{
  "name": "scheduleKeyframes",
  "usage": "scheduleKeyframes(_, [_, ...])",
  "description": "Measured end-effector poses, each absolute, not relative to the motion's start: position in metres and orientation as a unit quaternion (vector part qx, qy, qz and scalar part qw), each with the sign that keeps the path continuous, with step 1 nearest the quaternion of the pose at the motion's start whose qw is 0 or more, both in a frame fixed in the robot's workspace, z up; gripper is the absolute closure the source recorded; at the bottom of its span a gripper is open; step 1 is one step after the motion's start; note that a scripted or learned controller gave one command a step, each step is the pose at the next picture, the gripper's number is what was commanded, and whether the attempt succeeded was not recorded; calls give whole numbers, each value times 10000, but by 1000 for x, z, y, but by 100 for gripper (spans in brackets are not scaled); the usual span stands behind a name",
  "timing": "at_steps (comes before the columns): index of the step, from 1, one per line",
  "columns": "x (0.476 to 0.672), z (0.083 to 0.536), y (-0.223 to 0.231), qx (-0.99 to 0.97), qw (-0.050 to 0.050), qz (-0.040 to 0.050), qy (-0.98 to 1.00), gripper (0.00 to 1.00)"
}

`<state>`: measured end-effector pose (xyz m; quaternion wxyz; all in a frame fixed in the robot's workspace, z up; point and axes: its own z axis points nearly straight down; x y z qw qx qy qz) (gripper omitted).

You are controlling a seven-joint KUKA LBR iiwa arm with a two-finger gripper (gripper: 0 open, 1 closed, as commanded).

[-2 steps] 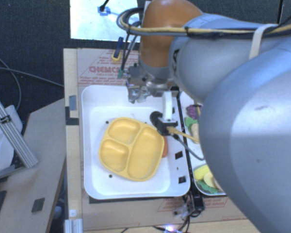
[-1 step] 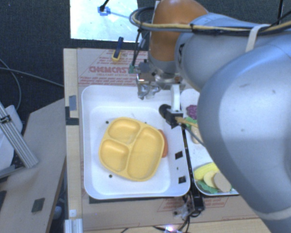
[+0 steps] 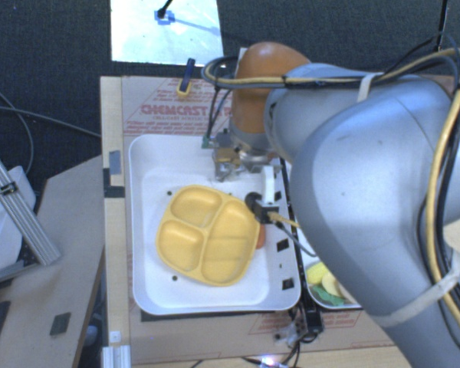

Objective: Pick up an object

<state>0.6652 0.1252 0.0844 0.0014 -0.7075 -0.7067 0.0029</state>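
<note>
While the claw (image 3: 228, 167) is hanging over the left bin's (image 3: 149, 282) far edge, I'm reading this as the approach step; can't tell its state; yellow divided plate (image 3: 207, 234) is lying mid-bin, just beside it; next move needs descending onto the plate's rim.

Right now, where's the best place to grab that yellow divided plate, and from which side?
Probably the yellow plate's raised outer rim on its left edge, coming straight down. It lies flat, face up, in the left bin, so a finger could go either side of the rim. That edge has bare bin floor beside it; the right edge sits close to the arm.
</note>
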Motion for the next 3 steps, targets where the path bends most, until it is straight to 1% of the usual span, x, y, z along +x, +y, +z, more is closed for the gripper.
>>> scheduleKeyframes(1, [579,86,117,-7084,-63,-36,-7057,100])
scheduleKeyframes(2, [656,243,144,-7047,-70,-101,-7094,100])
scheduleKeyframes(3, [645,76,155,-7052,21,24,-7090,100])
